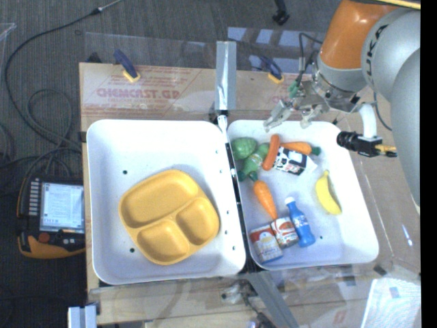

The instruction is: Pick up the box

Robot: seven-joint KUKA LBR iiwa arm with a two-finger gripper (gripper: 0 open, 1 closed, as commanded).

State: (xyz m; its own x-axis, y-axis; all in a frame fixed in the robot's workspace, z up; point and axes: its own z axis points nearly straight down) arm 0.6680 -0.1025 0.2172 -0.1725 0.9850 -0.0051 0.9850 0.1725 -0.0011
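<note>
Nearest us sits the can [268, 241] at six o'clock in the right bin [355, 248]. Gripper [292, 113] hovers at twelve o'clock over the rim, fingers spread, empty. Approach phase; next it must descend toward the box [291, 162], just below, between carrots.

Black-and-white box [291, 162], seemingly flat, tilted, in right bin's upper middle.
</note>
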